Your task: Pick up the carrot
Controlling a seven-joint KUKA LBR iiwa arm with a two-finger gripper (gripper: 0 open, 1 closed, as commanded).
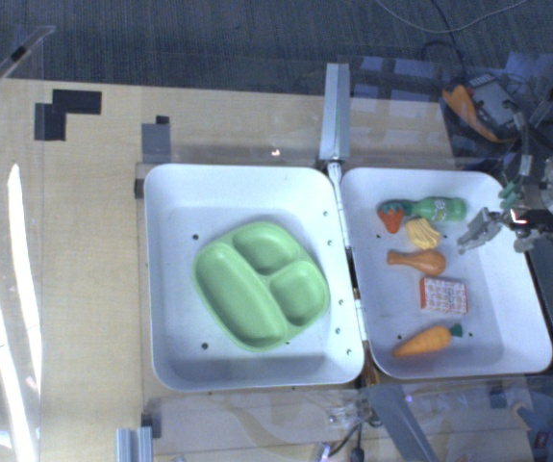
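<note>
The carrot [424, 341], orange with a small green top at its right end, lies near the front edge of the right bin [521, 296]. My gripper [474, 233] reaches in from the right, over the upper right part of that bin, well behind the carrot and apart from it. Its fingers [469, 238] look slightly parted with nothing between them.
The right bin also holds a green bottle [437, 207], a strawberry [390, 219], a yellow piece [422, 233], a chicken drumstick [417, 261] and a red-and-white packet [443, 295]. A green divided plate [262, 284] rests in the left bin [170, 258].
</note>
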